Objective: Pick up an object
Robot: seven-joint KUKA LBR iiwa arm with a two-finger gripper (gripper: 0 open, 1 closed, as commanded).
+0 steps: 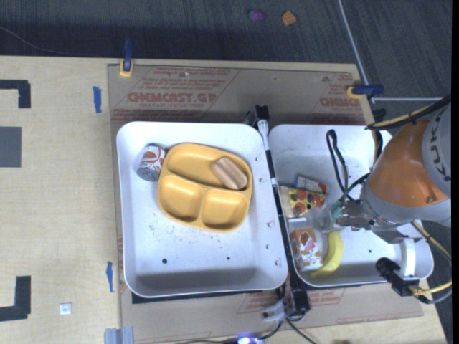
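The arm (412, 170) is seen entering from the right edge of the camera view, bent downward and leftward. Its orange band is turned toward the camera, broad and rounded, with the grey wrist housing set just below and to the left of it. A black cable is looped upward from the wrist, and thinner wires are draped along its side. The gripper (336, 218) is carried at the arm's left end, lowered well down and pointed to the left. How its tips are set cannot be made out at this slant.
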